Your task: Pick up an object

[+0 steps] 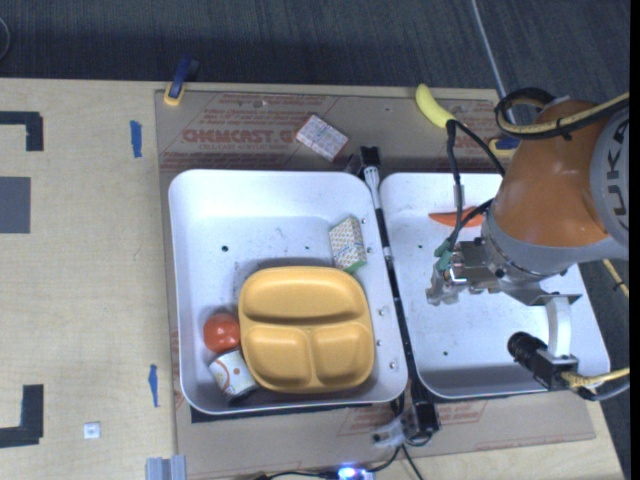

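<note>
Objects wait in left bin, hand over right

Yellow divided tray [305,328] fills the left bin [200,208], crowding a red ball [221,330], small cup [231,372] and patterned packet [347,242] against its walls. Hand [442,280] hangs above the right bin [420,363]; its finger state I cannot tell

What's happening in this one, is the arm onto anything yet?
Not that the view shows. The grey and orange arm reaches in from the right and its gripper is over the right bin, with nothing visible in it. The objects lie in the left bin: a yellow compartment tray, a red ball and a small white and orange cup beside it, and a patterned packet near the divider. An orange piece shows in the right bin.
</note>
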Controlling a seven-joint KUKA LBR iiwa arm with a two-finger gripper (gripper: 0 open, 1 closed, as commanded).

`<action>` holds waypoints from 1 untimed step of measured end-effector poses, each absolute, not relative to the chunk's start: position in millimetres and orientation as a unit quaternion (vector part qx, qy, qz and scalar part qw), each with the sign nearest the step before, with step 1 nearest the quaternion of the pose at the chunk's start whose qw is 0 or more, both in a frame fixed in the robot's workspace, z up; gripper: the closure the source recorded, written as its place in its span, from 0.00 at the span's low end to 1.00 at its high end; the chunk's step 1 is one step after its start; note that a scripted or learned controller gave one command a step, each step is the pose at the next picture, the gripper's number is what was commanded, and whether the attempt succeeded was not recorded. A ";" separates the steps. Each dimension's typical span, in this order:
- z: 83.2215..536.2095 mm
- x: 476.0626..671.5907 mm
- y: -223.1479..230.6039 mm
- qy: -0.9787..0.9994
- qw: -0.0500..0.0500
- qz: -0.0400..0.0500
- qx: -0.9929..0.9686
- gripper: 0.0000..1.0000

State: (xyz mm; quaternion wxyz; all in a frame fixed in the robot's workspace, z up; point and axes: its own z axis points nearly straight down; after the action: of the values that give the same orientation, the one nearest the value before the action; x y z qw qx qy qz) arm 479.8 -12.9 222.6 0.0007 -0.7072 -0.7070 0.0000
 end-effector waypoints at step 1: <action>222.7 479.8 -13.0 -0.707 0.000 0.000 -0.707 0.00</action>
State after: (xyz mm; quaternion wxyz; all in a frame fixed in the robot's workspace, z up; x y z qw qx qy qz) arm 479.8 -13.0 222.7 0.0004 -0.7072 -0.7070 -0.0002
